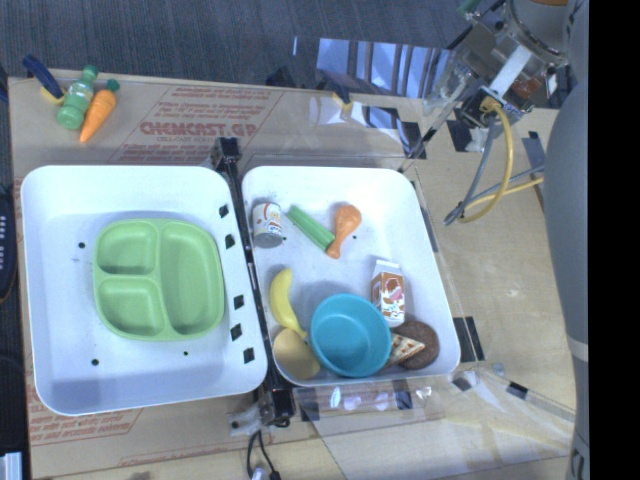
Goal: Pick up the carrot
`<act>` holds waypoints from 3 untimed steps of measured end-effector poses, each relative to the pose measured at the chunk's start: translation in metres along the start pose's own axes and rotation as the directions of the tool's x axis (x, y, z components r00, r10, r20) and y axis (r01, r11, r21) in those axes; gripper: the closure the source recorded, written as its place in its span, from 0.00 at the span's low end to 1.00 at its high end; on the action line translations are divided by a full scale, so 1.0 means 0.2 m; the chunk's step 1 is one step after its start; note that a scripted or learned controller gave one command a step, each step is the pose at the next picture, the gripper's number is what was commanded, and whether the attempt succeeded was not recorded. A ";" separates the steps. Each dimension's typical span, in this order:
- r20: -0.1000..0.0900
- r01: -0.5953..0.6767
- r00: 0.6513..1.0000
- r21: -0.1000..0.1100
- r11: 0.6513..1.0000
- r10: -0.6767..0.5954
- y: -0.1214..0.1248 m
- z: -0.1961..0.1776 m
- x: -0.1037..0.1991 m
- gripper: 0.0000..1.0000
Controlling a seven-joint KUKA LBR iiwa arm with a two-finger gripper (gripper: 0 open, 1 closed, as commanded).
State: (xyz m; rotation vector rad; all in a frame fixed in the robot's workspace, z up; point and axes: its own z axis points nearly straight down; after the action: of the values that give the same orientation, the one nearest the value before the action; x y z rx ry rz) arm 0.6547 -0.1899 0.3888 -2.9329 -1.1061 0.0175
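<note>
A small orange carrot point(96, 114) with a green top lies on the cardboard beyond the far left corner of the left bin point(40, 268), outside both bins. It touches a green toy bottle point(74, 103). My gripper point(452, 80) hangs high above the bench past the far right corner of the right bin point(425, 230), far from the carrot. Nothing can be made out in its grasp.
The left bin holds a green divided plate point(158, 278). In the right bin lie a small can point(266, 223), a green stick point(311, 228), an orange drumstick toy point(343, 226), a banana point(283, 298), a blue bowl point(350, 334), a carton point(388, 293) and other food toys. Yellow cables point(497, 173) dangle at right.
</note>
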 end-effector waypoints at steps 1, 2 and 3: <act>0.001 -0.175 0.985 0.000 0.985 0.175 -0.05 0.37 -0.18 1.00; -0.002 0.100 0.995 0.000 0.995 -0.100 -0.03 0.56 -0.17 1.00; -0.001 0.325 0.946 -0.001 0.946 -0.325 -0.24 0.56 -0.13 1.00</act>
State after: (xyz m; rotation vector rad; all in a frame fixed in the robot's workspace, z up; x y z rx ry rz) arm 0.6023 -0.1697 0.2777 -2.7098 -1.5733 0.0137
